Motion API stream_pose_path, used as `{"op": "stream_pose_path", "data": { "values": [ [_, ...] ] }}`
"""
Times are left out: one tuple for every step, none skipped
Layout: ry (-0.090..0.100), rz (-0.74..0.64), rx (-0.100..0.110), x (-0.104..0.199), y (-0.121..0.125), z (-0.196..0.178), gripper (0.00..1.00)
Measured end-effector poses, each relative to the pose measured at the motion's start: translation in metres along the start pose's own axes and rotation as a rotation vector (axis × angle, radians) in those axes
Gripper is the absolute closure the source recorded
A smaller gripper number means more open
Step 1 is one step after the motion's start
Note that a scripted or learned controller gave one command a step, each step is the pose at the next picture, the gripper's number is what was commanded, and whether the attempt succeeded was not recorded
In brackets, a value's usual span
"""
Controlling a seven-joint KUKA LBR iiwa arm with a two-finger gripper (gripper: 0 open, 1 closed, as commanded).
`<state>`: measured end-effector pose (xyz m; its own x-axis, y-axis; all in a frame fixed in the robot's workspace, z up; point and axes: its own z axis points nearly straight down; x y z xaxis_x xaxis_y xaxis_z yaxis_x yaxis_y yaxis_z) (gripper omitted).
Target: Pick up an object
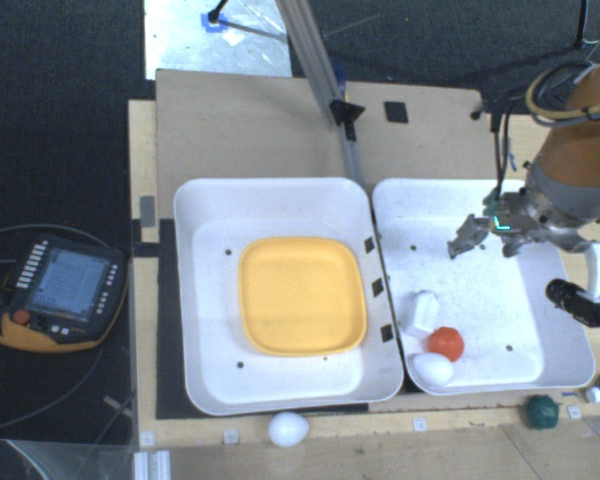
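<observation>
Toward the near edge of the right bin (565,268) lay three small objects in a tight cluster: a red ball (445,344), a white egg-shaped object (433,369) touching it on the near side, and a white cup-like piece (422,311) just to the far left of the ball. All three sat close to the bin's left wall, and none of them was between the fingers of the gripper (477,236). That gripper hung over the far half of the same bin, well apart from the cluster, with its two dark fingers spread apart and nothing between them. Behind it, to the right, the arm (577,163) showed its orange band above a grey wrist, with cables looping at the far right.

One yellow square plate (302,294) filled the middle of the left bin (205,218); the two white bins stood side by side, their walls touching. Outside them, on the bench's near edge, rested a second white egg-shaped object (288,429), just beyond the left bin's near rim, and one dark green ball (541,411) near the right bin's near right corner. On the dark floor at the far left lay one control pendant (58,291) with a lit screen and a yellow casing.
</observation>
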<state>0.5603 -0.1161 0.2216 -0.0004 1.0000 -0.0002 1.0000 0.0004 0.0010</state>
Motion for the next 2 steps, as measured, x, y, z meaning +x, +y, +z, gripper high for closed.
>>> {"op": "stream_pose_path", "data": {
  "values": [
    [0.000,0.000,0.000,0.000,0.000,0.000,0.00],
    [0.001,0.001,0.005,-0.003,0.002,0.062,0.00]
  ]
}}
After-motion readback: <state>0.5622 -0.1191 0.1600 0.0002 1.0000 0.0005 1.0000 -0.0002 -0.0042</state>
